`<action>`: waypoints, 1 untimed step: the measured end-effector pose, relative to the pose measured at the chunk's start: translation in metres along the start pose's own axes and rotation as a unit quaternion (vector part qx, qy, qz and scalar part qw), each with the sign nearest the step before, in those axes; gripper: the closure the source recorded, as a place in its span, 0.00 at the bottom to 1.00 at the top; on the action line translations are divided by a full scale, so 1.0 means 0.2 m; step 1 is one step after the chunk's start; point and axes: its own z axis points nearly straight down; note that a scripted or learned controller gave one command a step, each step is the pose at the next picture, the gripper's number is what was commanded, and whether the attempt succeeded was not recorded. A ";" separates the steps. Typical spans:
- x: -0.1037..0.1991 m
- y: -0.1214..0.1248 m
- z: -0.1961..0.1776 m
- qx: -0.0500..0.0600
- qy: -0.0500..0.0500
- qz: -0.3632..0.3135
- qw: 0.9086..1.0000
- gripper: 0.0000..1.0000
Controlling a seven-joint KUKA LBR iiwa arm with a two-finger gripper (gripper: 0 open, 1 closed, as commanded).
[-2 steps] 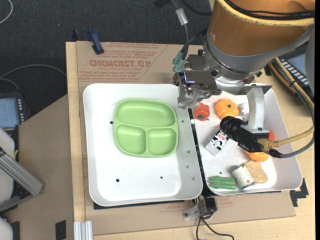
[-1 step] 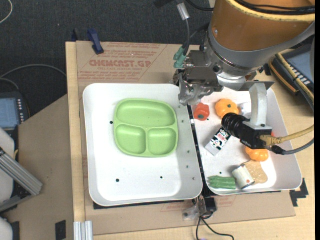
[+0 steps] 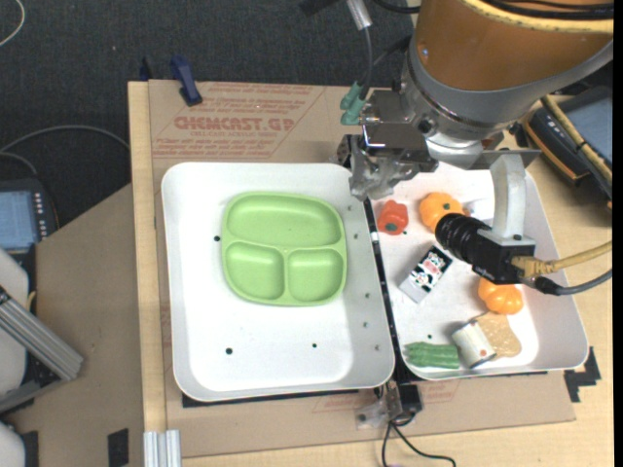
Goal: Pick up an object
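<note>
The end effector (image 3: 373, 185) hangs at 11 o'clock of the red toy (image 3: 392, 217); its opening I cannot tell.

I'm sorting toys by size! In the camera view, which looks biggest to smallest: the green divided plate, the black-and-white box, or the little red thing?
1. Green divided plate, by far.
2. Black-and-white box.
3. Red thing, only slightly smaller than the box.
</note>
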 end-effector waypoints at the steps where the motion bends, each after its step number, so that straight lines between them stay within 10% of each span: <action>1: -0.29 -0.01 0.43 0.008 -0.002 0.006 1.000 1.00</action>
